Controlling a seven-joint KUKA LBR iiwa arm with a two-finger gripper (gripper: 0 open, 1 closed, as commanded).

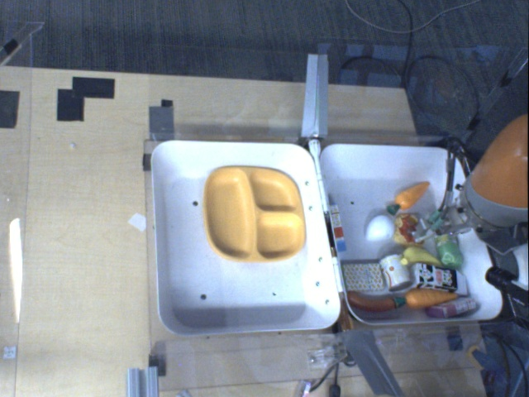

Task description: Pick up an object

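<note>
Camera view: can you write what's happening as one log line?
arm: over right white bin | gripper: among toy foods, nothing seen held | yellow three-compartment tray: left white bin

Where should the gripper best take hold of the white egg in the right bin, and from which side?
Probably across the middle of the egg, coming straight down from above. It is small and rounded and lies a little apart from the crowded toys, with bare bin floor on its left and far sides, so fingers have room there.

Glossy yellow plastic tray (253, 212) in smooth white bin (178, 246) on pale wood bench (74, 222).
</note>
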